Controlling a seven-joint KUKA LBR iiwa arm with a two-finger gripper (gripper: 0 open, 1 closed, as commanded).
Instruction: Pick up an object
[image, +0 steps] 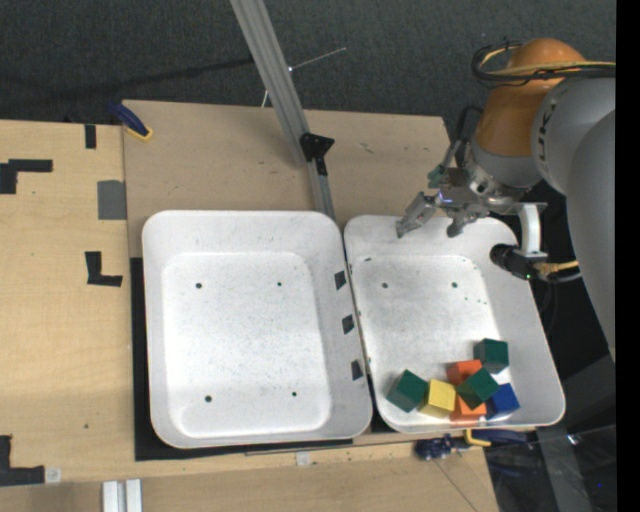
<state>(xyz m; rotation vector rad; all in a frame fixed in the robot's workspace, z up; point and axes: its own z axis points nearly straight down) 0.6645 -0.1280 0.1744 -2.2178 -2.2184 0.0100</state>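
Several small blocks lie clustered in the near right corner of the right bin (420, 300): a green block (407, 389), a yellow block (439, 397), an orange block (463, 372), two more green blocks (491, 352) (478, 385) and a blue block (503, 399). My gripper (434, 222) hovers over the far edge of the right bin, well away from the blocks. Its two fingers are spread apart with nothing between them.
The left bin (245, 325) sits beside the right one, their rims touching in the middle. A slanted metal pole (285, 90) rises behind the bins. The grey arm with its orange band (520, 100) fills the upper right.
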